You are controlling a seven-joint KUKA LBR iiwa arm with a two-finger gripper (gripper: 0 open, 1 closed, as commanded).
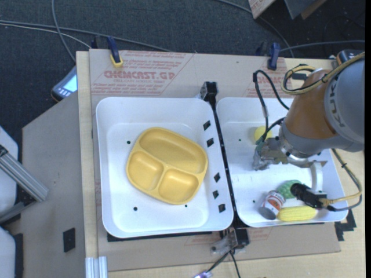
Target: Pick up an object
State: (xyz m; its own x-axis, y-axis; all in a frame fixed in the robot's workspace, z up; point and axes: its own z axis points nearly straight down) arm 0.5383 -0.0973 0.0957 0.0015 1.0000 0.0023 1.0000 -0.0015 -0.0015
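The hand (262, 158) hangs low over the right bin (243, 181), in that bin's upper-middle part, and from this angle I cannot tell whether it is open or closed. Nothing can be seen gripped in it. Just above the hand, toward the bin's far wall, a small yellow object (260, 134) lies on the white floor, partly hidden by the wrist. The arm (327, 112) reaches in from the bin's right side, its orange band directly above the hand and the grey body beyond.

Near the right bin's front right corner three things lie close together: a small can (272, 204) with a red and white label, a corn cob (298, 214) just to the can's right along the front wall, and a green object (286, 188) just behind them. A black cable end crosses over the green object and the corn cob.

Left of the right bin, touching it along a shared edge, the left bin (110, 172) holds a yellow divided plate (167, 165) roughly at its centre, lying flat with its three compartments facing up.

Both bins rest on the desk (90, 149), on a board with red print behind the left bin. Blue clamps (115, 52) grip the board's far edge.
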